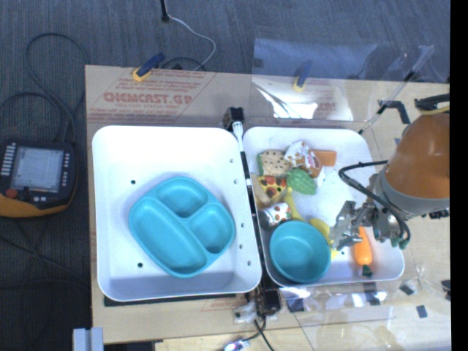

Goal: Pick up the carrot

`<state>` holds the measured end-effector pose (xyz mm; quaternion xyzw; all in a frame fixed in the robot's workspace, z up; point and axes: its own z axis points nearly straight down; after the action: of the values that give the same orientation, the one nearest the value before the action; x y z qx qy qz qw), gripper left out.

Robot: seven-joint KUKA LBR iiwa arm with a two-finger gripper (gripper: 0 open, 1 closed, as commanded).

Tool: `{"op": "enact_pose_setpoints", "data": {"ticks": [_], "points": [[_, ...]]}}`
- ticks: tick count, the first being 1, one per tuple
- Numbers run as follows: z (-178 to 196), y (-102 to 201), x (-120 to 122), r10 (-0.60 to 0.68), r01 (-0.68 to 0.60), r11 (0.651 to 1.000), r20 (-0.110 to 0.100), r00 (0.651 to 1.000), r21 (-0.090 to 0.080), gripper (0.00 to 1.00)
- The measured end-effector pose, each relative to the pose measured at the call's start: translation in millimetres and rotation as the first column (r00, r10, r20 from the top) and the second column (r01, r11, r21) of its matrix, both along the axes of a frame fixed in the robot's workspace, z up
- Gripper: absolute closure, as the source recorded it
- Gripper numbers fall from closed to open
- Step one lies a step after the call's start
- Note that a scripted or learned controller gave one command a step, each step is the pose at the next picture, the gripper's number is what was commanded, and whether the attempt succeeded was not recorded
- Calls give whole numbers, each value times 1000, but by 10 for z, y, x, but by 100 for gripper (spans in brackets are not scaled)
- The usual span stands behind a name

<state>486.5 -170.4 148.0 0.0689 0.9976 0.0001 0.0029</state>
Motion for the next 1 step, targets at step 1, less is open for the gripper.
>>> {"op": "enact_pose_setpoints", "data": {"ticks": [1], "points": [[-536, -304, 54, 206, -206, 978, 17, 978, -16, 100]]}}
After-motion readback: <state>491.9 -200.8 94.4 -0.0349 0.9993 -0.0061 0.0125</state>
